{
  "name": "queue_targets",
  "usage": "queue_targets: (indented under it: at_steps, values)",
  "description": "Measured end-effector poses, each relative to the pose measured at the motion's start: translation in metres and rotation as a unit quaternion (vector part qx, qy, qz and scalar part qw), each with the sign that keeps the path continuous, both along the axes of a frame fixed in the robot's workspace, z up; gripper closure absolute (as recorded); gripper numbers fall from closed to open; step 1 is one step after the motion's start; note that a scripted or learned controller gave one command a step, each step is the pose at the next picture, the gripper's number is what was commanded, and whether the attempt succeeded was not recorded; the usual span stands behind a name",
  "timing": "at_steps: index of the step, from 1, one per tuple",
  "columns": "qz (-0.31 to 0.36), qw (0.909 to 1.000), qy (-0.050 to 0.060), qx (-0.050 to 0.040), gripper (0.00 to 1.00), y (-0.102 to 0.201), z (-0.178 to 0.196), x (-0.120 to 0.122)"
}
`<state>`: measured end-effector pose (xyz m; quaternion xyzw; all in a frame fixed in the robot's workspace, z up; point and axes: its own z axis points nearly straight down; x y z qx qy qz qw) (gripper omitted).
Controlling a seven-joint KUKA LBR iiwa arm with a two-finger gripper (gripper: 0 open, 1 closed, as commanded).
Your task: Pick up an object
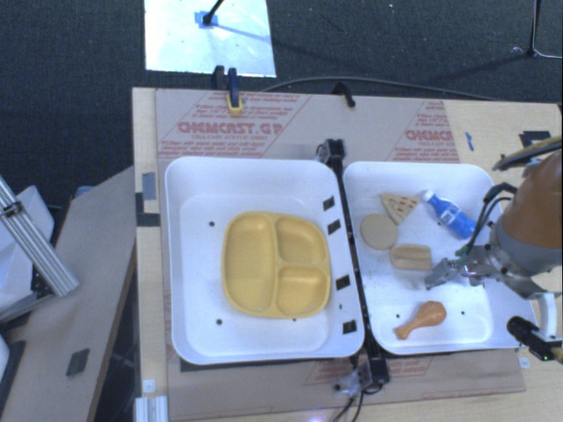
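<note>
The right bin (479, 183) holds five small toy foods, loosely grouped toward its left and middle. A tan round disc like a cookie (379, 232) lies near the divider; just above and to its right is a triangular pizza slice (400, 207), yellowish with darker marks. A blue bottle with a white cap (449, 215) lies on its side, tilted, well to the right of the slice. Below the cookie's right edge sits a pale brown bread-like block (411, 257), rounded at the corners, and lower still an orange-brown drumstick (421, 318) lies slantwise, its thin end pointing down-left.

The gripper (440, 274) reaches in from the right, low over the bin floor, its metal tip just beside the right end of the bread-like block and above the drumstick. Nothing lies between its fingers that can be made out; whether they are spread or closed I cannot tell. The bottle lies near, up and to the right of the tip. Cables loop around the grey wrist.

The left bin (189, 236) carries a glossy yellow compartment plate (276, 264) with three wells, set near the middle. Both bins are smooth white plastic with rounded corners, resting on a board printed with red lettering (230, 128).
</note>
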<state>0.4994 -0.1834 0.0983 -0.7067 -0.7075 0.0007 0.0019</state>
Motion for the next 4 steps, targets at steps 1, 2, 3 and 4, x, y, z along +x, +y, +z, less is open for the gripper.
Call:
queue_targets:
  at_steps: [1, 2, 3, 4]
  values:
    - [0.000, 1.0000, -0.002, -0.0005, 0.00, 0.000, -0.014, 0.001]
    - [0.000, 1.0000, -0.003, -0.0010, 1.00, 0.000, -0.003, 0.002]
    - [0.002, 1.0000, -0.005, -0.0018, 1.00, 0.006, 0.043, 0.007]
    - [0.001, 1.0000, -0.005, -0.0021, 1.00, 0.003, 0.090, 0.001]
